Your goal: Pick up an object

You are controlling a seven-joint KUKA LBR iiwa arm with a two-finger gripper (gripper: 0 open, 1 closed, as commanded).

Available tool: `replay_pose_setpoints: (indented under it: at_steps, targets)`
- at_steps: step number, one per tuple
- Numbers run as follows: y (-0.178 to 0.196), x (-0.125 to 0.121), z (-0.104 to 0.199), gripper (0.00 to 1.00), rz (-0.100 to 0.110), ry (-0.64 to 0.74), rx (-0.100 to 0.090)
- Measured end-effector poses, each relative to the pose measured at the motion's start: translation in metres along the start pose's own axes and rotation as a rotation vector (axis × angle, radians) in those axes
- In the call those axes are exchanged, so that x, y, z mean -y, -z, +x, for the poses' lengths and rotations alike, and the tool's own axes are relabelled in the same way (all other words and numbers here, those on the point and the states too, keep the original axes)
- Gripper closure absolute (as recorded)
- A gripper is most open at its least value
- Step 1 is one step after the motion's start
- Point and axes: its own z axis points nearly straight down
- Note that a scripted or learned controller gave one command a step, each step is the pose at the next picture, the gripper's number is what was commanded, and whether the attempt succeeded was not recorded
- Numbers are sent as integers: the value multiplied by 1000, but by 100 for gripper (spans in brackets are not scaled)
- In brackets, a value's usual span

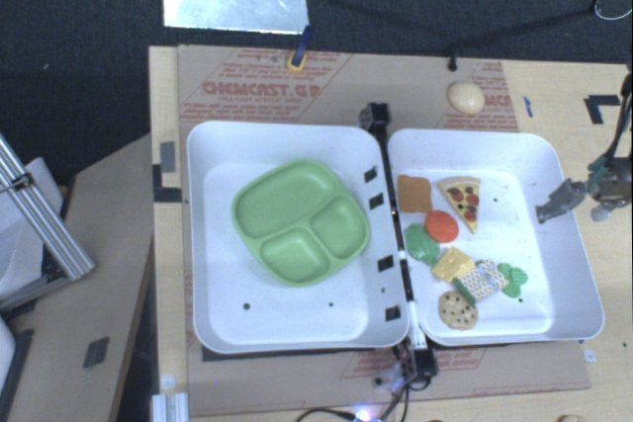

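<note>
Several toy foods lie in the right bin: a brown toast square, a pizza slice, a red tomato, a green leaf, a yellow cheese piece, a checkered cracker, a green broccoli and a cookie. My gripper hangs over the right rim of that bin, well to the right of the foods. Its fingers stand apart, open, with nothing between them.
A green divided plate lies in the left bin. A beige ball rests on the cardboard behind the right bin. A black divider with clips runs between the bins.
</note>
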Motion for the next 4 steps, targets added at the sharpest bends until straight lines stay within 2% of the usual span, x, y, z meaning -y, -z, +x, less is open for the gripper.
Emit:
replay_pose_setpoints:
  at_steps: [1,3,4]
  targets:
    - [-59,2,-7,0,4,-2,-1]
    - [-164,-16,-6,0,0,-3,-1]
    - [-198,-17,-6,0,2,-3,-1]
